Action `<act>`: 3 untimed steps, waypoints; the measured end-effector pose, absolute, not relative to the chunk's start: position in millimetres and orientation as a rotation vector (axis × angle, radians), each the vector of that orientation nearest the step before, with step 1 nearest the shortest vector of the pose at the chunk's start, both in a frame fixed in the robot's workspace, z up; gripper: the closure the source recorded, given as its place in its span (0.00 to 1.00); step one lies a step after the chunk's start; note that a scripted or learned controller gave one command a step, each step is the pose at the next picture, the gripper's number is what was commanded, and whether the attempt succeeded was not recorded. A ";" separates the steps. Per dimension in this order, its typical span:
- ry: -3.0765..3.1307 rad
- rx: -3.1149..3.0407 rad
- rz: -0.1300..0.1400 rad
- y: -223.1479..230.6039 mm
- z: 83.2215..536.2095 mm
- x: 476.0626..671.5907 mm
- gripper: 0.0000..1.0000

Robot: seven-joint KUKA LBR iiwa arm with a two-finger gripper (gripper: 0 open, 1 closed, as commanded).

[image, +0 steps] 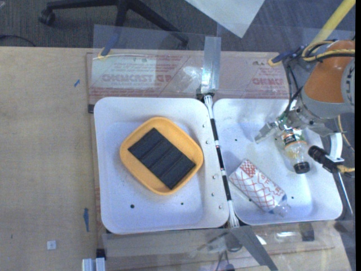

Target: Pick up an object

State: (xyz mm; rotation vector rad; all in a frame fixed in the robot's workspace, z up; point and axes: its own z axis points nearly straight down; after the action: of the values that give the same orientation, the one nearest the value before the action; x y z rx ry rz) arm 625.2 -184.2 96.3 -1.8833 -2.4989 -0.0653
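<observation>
A robot arm reaches into the right bin (pixel 243 123) beside a small bottle.

The gripper (pixel 284 130) sits just above the small bottle (pixel 295 151), which lies on its side near the right bin's far right wall; whether the jaws are apart or together cannot be told. A red-and-white wrapped packet (pixel 260 186) lies toward that bin's near edge. The bottle looks round and could roll away from a closing grip, or be pushed against the wall.

Robotics lab or office workspace: wooden bench (pixel 39 151) on grey carpet (pixel 51 33), office chair base (pixel 121 7) at far left, taped cardboard sheet (pixel 146 78) under two white bins (pixel 107 208).
</observation>
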 end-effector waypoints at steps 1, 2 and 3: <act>-2.529 -1.846 -0.064 -184.2 96.1 625.3 0.00; -2.556 -1.810 -0.063 -184.8 95.8 625.8 0.00; -2.578 -1.772 -0.062 -184.8 95.4 631.4 0.00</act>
State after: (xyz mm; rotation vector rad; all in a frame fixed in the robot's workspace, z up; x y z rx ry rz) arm 631.4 -184.8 95.4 -1.7722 -2.5783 -0.0623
